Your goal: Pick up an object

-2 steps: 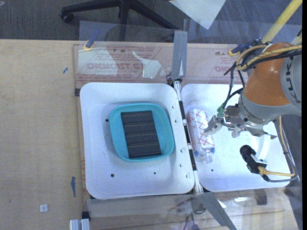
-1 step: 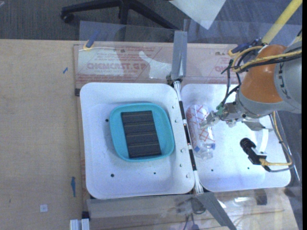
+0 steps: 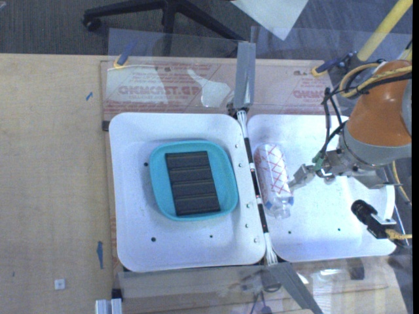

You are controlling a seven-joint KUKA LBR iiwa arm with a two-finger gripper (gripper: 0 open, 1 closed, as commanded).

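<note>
Clear plastic bottle with red lattice label (image 3: 273, 178) lies along right white bin's (image 3: 340, 241) left wall; gripper (image 3: 302, 174) just right of it, grip state indiscernible.

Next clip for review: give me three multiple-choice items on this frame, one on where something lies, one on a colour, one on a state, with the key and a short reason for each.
1. Where does the clear plastic bottle with the red-crisscross label lie?
A. in the left bin
B. in the right bin, by the divider
C. on the wooden bench

2. What colour is the square dish in the left bin?
A. teal
B. red
C. yellow

3. How does the bottle rest?
A. upright
B. on its side
C. lifted clear of the bin

Key: 1 B, the clear plastic bottle with the red-crisscross label lies along the right white bin's left edge. 2 A, the teal square dish holding a dark ribbed block sits in the left white bin. 3 B, its length lies flat on the bin floor, the hand beside it.
</note>
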